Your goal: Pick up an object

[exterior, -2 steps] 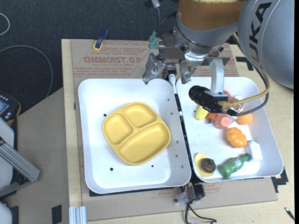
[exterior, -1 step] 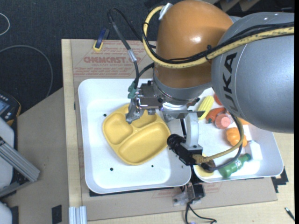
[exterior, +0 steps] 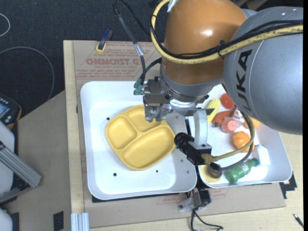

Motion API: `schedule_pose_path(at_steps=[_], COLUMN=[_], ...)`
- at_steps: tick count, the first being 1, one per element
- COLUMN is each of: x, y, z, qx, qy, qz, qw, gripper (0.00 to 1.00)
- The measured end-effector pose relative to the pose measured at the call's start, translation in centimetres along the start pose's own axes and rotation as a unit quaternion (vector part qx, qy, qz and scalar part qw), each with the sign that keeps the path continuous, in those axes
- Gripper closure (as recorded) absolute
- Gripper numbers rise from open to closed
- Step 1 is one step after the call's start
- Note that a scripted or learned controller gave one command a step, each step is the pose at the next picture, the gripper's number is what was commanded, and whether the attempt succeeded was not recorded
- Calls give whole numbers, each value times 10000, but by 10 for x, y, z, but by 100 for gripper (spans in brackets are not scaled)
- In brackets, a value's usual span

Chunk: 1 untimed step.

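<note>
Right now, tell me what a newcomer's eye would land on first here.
The big orange and grey arm fills the upper right and hangs over both bins. Under it, a yellow divided tray lies in the left bin, with the gripper at its upper edge. The right bin holds a heap of small colourful toys, among them an orange ball and a green bottle.

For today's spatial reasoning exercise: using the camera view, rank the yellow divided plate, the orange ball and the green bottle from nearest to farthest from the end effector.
1. Yellow divided plate, left bin, under the end effector.
2. Orange ball, right bin.
3. Green bottle, right bin's near edge.
</note>
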<state>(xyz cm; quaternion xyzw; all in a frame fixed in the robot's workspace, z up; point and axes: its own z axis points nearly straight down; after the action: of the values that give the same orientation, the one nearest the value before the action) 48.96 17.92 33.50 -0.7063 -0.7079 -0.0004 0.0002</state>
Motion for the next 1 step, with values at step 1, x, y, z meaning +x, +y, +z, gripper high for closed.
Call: schedule_pose_path(at_steps=[1], x=[-46], y=[-10], z=[-119], qx=[-68], qy=[16], qz=[28], qw=[10000], gripper=[100])
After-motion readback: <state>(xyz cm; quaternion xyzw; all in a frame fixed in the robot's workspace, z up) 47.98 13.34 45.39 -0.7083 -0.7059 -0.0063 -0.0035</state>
